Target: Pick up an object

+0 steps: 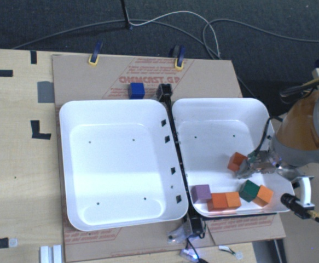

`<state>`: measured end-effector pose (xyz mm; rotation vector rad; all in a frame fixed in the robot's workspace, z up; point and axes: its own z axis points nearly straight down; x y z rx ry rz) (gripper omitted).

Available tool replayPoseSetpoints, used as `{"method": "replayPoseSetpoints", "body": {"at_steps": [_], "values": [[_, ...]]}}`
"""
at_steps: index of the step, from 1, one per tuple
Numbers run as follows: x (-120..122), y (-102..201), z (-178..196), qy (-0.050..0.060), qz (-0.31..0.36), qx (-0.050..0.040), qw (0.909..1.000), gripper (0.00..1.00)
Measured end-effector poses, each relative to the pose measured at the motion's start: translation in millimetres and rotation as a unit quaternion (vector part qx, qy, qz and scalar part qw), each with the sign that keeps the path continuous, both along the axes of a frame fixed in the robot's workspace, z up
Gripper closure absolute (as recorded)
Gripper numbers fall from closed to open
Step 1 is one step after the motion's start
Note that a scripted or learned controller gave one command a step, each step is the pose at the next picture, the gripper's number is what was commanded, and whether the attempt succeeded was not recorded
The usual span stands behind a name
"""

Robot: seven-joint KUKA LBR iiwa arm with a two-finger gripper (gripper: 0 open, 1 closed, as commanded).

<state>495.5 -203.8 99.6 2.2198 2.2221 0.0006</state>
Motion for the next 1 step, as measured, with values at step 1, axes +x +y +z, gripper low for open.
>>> {"method": "replayPoseSetpoints", "body": {"at_steps": [1], "values": [[-1.1,9.2,47.4,-0.001,0.000,-0.0003,1.0000,1.00]]}}
